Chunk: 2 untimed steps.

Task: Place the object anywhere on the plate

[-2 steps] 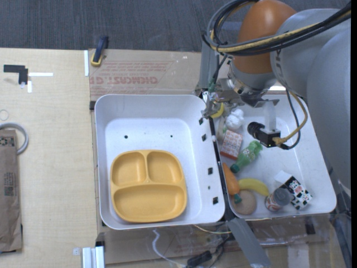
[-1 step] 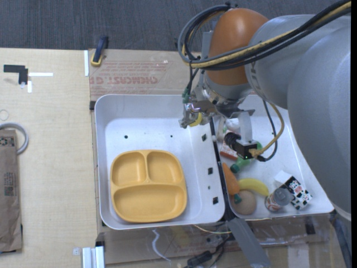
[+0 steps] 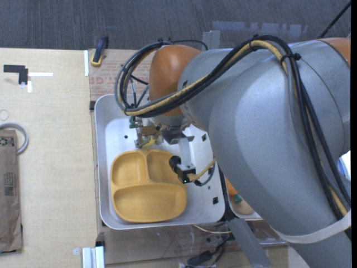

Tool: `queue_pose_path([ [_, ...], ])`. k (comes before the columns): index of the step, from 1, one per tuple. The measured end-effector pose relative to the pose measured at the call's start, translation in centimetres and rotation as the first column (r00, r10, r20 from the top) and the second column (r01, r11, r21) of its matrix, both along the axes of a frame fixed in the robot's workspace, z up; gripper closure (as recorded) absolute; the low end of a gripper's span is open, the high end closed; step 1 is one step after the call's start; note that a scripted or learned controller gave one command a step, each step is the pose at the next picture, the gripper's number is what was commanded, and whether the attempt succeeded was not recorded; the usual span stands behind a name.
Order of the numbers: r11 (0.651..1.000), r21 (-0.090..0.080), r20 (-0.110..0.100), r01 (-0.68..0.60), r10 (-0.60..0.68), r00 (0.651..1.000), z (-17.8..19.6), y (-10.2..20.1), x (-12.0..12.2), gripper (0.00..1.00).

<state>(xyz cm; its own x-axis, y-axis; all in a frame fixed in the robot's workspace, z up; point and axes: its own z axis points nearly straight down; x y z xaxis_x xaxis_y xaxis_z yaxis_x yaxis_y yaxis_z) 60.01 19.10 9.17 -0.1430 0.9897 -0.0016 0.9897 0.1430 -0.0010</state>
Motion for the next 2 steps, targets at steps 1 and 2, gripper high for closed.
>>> queue_pose_path([
  [1, 0.971, -0.002, 0.000, 0.240, -0.240, 0.971, 5.7, 3.0, 3.5, 1.00],
  [2, 0.982, -0.006, -0.021, 0.190, -0.190, 0.982, -0.4, 3.9, 5.4, 1.00],
])
